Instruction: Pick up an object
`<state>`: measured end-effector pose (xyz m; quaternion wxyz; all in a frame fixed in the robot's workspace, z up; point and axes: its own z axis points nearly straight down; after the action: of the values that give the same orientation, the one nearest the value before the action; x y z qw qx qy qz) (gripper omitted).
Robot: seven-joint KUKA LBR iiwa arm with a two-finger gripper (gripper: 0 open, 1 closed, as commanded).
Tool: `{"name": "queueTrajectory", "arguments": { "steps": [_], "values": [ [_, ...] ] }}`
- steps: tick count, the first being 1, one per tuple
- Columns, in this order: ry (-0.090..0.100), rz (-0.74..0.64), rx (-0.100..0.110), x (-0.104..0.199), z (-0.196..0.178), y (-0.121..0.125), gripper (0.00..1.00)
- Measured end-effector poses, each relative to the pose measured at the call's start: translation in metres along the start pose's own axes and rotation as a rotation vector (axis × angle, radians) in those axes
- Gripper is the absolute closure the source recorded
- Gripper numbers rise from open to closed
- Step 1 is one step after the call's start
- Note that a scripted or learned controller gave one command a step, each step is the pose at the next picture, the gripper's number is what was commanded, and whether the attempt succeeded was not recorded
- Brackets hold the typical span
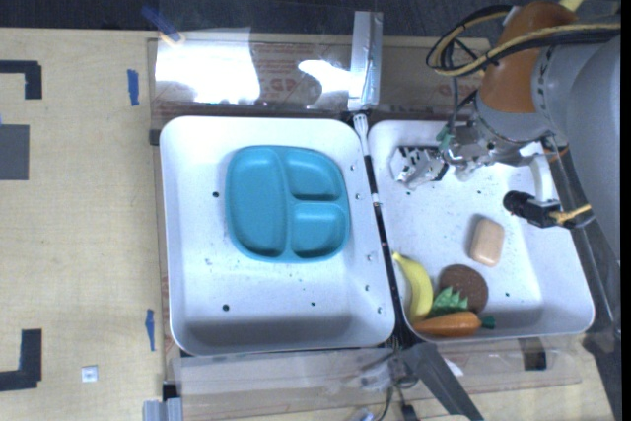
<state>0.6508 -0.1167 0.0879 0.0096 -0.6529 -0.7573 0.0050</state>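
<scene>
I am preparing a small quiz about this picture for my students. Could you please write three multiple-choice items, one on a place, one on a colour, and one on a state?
1. Where does the blue divided plate lie?
A. in the left bin
B. in the right bin
C. on the wooden bench

2. What colour is the fruit at the right bin's near-left corner?
A. red
B. yellow
C. purple

3. How does the gripper stand to the tan bread roll?
A. it clamps it
B. it rests on it
C. it is apart from it

Answers: 1 A, the plate fills the left bin's middle. 2 B, the banana is yellow. 3 C, white floor shows between them.
</scene>
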Motion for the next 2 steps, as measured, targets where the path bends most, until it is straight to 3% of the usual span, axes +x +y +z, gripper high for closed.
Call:
{"name": "queueTrajectory", "arguments": {
  "steps": [1,2],
  "values": [
    [-0.011,-0.037,-0.032,0.052,-0.103,0.025,0.00],
    [-0.012,-0.092,-0.037,0.005,-0.030,0.022,0.00]
  ]
}}
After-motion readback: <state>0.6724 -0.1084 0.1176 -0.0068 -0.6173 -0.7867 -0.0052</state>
